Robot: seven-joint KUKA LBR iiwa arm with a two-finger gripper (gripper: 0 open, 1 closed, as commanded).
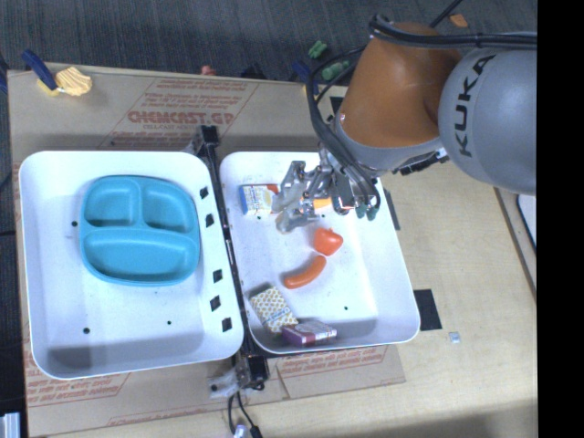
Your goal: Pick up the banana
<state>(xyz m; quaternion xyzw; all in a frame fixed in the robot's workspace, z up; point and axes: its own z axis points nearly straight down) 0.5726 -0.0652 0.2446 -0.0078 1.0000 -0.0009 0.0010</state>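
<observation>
On the far left of the bench [456,245], up in the corner, lay a small yellow thing [74,82]. Next came the left bin [36,272]. A blue plate [140,228] with three parts sat flat in it. The right bin [388,272] touched the left bin's side.

In the right bin, a little carton [255,196] lay near the back left. A checked box [273,307] and a purple packet [308,333] lay close together at the front. A long orange thing [305,271] lay in the middle. A short red-orange thing [328,240] lay just behind it.

The gripper [306,199] was low over the back of the right bin, just beside the carton. Nobody could tell if it was open or closed. A yellow-orange bit [319,205] showed right at the gripper. It was too small to tell if that was the banana.

The big grey and orange arm [411,85] reached in from the right.
</observation>
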